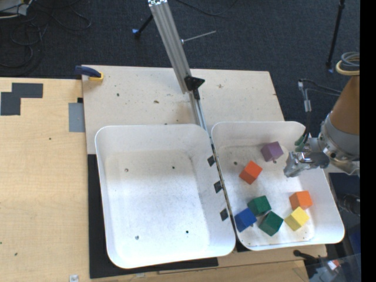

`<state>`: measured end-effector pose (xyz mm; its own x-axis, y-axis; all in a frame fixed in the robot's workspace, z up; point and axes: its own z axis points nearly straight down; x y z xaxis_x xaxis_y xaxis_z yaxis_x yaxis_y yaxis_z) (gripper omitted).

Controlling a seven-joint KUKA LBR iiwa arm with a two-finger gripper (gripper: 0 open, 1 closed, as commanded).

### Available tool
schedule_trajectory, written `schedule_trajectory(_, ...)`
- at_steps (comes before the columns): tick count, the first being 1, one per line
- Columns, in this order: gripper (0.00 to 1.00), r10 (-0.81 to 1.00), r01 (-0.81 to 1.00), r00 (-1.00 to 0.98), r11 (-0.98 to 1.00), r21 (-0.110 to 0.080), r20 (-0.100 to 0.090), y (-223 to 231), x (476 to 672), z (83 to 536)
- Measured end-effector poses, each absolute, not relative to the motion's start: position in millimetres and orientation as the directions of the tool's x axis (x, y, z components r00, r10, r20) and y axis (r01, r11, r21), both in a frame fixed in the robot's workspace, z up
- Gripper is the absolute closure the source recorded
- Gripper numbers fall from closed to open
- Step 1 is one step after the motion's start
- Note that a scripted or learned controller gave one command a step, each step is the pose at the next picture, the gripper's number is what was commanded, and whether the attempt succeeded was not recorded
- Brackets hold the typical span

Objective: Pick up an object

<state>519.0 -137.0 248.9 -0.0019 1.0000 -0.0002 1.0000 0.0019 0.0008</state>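
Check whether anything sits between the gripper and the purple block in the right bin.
Nothing visible does. The gripper hangs over the right bin, just right of the purple block, with bare bin floor between them. The orange block lies farther left, off that line.

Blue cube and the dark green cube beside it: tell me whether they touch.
Cannot tell. In the camera view the blue cube and the upper green cube meet with no white bin floor between them, but the slant could hide a gap.

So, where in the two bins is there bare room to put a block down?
The left bin has open floor from wall to wall. In the right bin, blocks crowd the near half; a small patch lies between the orange block and the divider.
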Motion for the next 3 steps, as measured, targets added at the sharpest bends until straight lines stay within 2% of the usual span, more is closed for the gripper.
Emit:
schedule_trajectory(2,1.0,1.0,1.0,-0.004,0.004,-0.004,0.003,-47.7,512.1,241.8)
schedule_trajectory(3,1.0,1.0,1.0,-0.004,0.004,-0.007,0.003,7.0,514.5,228.6)
